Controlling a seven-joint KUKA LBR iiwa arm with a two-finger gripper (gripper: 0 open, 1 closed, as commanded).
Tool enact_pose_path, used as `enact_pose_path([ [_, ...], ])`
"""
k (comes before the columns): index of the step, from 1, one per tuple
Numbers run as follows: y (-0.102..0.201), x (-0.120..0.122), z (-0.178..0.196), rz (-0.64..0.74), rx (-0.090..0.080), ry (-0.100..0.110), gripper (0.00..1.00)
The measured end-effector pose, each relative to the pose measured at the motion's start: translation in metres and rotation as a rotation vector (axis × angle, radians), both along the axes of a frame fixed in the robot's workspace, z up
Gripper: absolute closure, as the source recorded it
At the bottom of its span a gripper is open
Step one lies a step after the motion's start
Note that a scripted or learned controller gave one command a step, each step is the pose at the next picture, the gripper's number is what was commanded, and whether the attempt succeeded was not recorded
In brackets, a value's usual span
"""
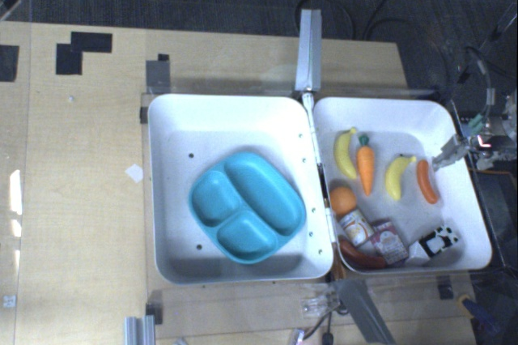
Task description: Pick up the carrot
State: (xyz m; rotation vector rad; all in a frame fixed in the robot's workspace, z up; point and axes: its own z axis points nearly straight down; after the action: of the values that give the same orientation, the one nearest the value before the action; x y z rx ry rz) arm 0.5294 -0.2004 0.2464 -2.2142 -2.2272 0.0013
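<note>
The carrot is orange with a green top. It lies in the right bin, pointing toward the front, between two yellow bananas. At the bin's right rim a slanted grey piece, which looks like part of my gripper, reaches in from the right. It is well to the right of the carrot, just above a red-orange sausage-shaped item. Nothing is visibly held.
Also in the right bin are an orange fruit, a small jar, a packet, a dark red item and a black-and-white block. The left bin holds a blue divided plate.
</note>
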Motion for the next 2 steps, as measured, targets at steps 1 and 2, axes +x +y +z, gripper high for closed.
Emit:
enact_pose_path([
  [1,0.057,0.011,-0.151,0.133,0.000,-0.002,0.00],
  [2,0.089,0.109,-0.159,0.071,0.000,-0.013,0.00],
])
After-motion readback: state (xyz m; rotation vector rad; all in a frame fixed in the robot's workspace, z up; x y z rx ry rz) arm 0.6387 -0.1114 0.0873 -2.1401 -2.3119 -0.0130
